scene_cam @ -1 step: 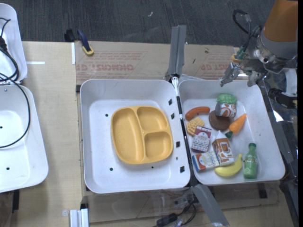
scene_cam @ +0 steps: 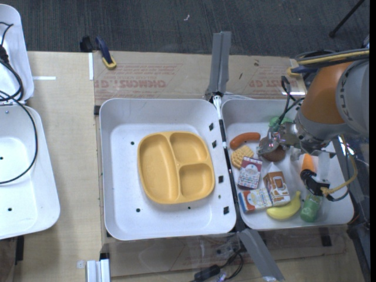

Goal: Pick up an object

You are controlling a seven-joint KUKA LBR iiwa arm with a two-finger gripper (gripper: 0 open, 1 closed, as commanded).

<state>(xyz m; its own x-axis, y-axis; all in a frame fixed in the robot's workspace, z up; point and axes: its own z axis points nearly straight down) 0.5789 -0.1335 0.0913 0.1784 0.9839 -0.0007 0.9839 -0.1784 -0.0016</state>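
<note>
Arm (scene_cam: 338,101) comes in from the right and sits over the right bin (scene_cam: 346,213). Gripper (scene_cam: 275,141) is low in that bin's upper middle, right above a brown rounded item (scene_cam: 272,154). The angle and clutter hide its state, so cannot tell whether it grips anything.

Right bin contents:
- hot dog (scene_cam: 244,139) just left of the gripper
- waffle (scene_cam: 241,155) under the hot dog, touching it or nearly
- red-and-white carton (scene_cam: 249,173) below the waffle
- second small box (scene_cam: 276,187) to its right
- flat packet (scene_cam: 254,200) near the front wall
- banana (scene_cam: 283,209) at the front, beside the packet
- green bottle (scene_cam: 311,208) just right of the banana
- carrot (scene_cam: 308,161) under the arm's wrist, partly covered by black cable
- green bit (scene_cam: 274,122) behind the gripper, too hidden to identify

Left bin (scene_cam: 111,175) holds a yellow divided plate (scene_cam: 176,167), three compartments, lying flat in the middle, clear of the walls.

Off to the left, a white tray (scene_cam: 26,181) with a black cable (scene_cam: 17,81) looped over it.
</note>
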